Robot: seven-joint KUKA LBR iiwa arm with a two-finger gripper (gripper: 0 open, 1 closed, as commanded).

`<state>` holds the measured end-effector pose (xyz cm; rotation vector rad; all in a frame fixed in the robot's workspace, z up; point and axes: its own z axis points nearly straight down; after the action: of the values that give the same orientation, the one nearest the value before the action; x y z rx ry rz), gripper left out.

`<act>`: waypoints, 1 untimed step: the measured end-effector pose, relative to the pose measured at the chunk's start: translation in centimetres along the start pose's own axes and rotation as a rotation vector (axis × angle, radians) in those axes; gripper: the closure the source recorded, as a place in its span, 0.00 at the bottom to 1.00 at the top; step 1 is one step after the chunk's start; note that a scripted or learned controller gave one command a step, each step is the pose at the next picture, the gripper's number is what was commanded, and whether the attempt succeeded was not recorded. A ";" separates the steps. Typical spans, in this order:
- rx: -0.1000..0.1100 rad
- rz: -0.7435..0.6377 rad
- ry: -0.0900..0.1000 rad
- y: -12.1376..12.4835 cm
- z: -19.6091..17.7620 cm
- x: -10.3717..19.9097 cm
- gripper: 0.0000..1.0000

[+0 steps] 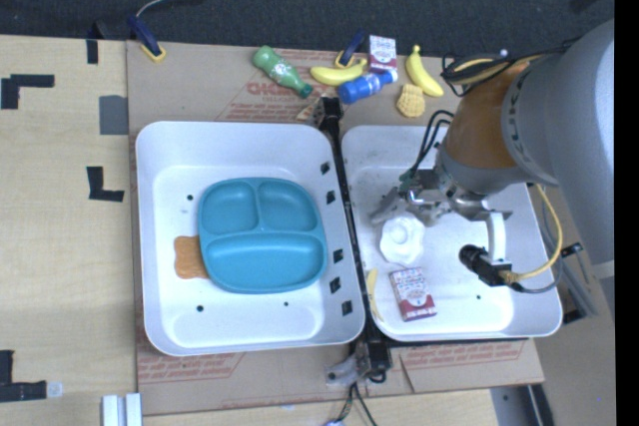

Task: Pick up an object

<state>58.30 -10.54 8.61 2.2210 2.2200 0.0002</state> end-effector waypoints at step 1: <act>-0.002 0.000 -0.002 0.0 -1.0 -0.1 1.00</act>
<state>58.33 -10.61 9.56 2.2187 2.2182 0.0002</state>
